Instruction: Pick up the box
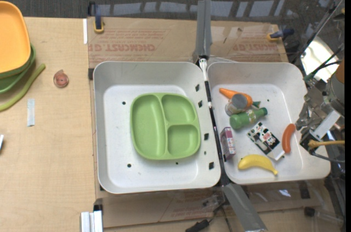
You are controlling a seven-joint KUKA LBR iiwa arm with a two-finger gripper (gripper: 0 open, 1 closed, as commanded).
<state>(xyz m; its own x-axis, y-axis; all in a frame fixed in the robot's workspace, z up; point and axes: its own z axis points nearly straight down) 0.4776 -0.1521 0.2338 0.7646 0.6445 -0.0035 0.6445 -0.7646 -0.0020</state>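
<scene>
**Box Lay in the Right Bin, Gripper at the Bin's Edge**

Two white bins sat side by side on the bench. The left bin [104, 132] held a green plate [165, 125] with three parts. The plate lay flat in the middle.

The right bin [290, 80] held many small things. The box [262, 137] was black and white. It lay flat near the middle of this bin, a bit to the near side. A green bottle [248, 117] lay on its side just beyond the box, and a carrot [235, 96] lay past that. A banana [258, 164] lay on the near side of the box. An orange stick [288, 137] lay just right of the box. A pink pack [227, 141] lay by the bin's left wall.

The gripper [313, 128] was at the right wall of the right bin. It was apart from the box, with the orange stick between them. It held nothing that could be seen. I could not tell if it was spread or pressed together.

A yellow plate [12, 33] sat on the far left of the bench.
</scene>
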